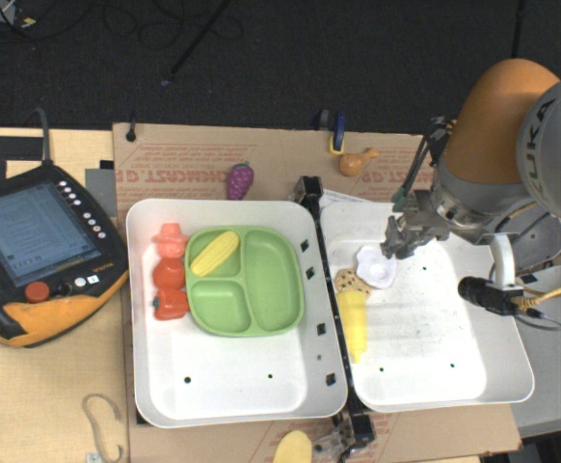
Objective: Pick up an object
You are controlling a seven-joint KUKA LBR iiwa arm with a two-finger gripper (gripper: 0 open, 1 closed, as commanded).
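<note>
Note the gripper (396, 244) above the right bin (473, 379), just beside the white object (377, 266); you cannot tell its opening; the bin's right half lies bare.

Teach pendant (32, 244) on table (30, 403) left of bins. Purple grape toy (240, 178) and orange toy (357, 161) on cardboard (184, 162) behind.

The worktop (30, 394) carries a brown cardboard sheet (184, 162) on which two white bins sit side by side, the left bin (232, 394) touching the right bin (454, 374). A teach pendant (40, 249) lies at the left; a purple grape toy (240, 179) and an orange toy (358, 160) rest on the cardboard.
</note>
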